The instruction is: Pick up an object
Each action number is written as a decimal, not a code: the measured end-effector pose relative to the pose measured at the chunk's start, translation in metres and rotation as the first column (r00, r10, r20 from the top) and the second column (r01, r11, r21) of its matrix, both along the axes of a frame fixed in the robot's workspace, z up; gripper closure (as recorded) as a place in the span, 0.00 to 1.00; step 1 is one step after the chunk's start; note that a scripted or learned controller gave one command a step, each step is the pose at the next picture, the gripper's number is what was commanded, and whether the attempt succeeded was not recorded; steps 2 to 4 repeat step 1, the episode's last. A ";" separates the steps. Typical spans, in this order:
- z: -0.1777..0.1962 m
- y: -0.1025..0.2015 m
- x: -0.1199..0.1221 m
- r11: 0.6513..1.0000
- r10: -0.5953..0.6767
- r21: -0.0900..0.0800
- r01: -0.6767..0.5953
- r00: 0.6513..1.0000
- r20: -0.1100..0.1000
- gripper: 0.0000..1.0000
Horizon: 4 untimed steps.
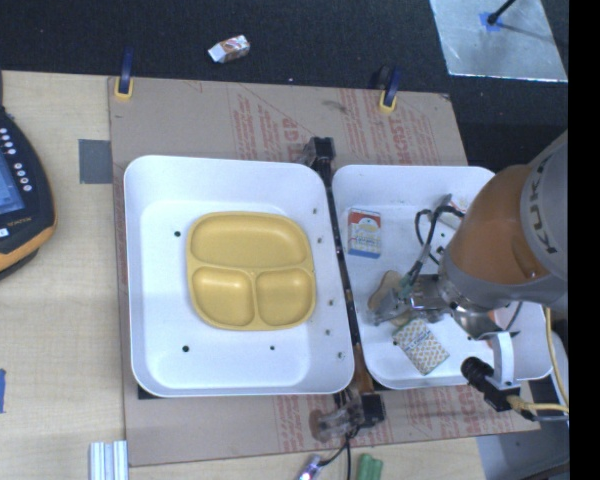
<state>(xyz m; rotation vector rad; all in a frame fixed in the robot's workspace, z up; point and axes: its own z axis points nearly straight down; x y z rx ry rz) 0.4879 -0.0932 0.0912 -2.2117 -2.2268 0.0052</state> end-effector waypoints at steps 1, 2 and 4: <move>0.019 -0.091 -0.012 1.000 -0.005 -0.001 0.005 1.000 0.002 0.00; 0.019 -0.091 -0.012 1.000 -0.005 -0.001 0.005 1.000 0.002 0.00; 0.019 -0.091 -0.012 1.000 -0.005 -0.001 0.005 1.000 0.002 0.00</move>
